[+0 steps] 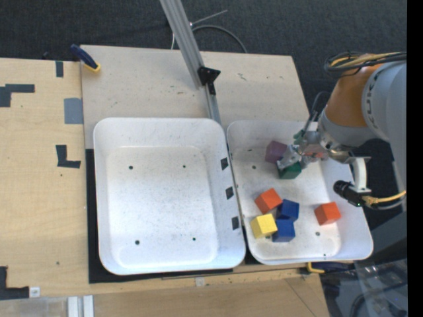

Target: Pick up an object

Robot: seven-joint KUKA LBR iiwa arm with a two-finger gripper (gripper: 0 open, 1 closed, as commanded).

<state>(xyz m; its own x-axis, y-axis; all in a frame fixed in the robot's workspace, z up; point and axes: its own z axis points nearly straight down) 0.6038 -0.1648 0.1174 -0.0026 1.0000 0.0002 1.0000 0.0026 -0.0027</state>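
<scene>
Right bin (344, 246) holding colored blocks, claw (295, 157) over green block (289, 170)

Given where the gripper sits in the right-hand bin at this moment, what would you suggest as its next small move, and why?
Probably a short descent and a close on the green block. The gripper hangs low right above it, with the purple block close beside on the left, so I would keep the drop straight to avoid nudging that one. Whether the fingers already pinch anything is unclear.
</scene>
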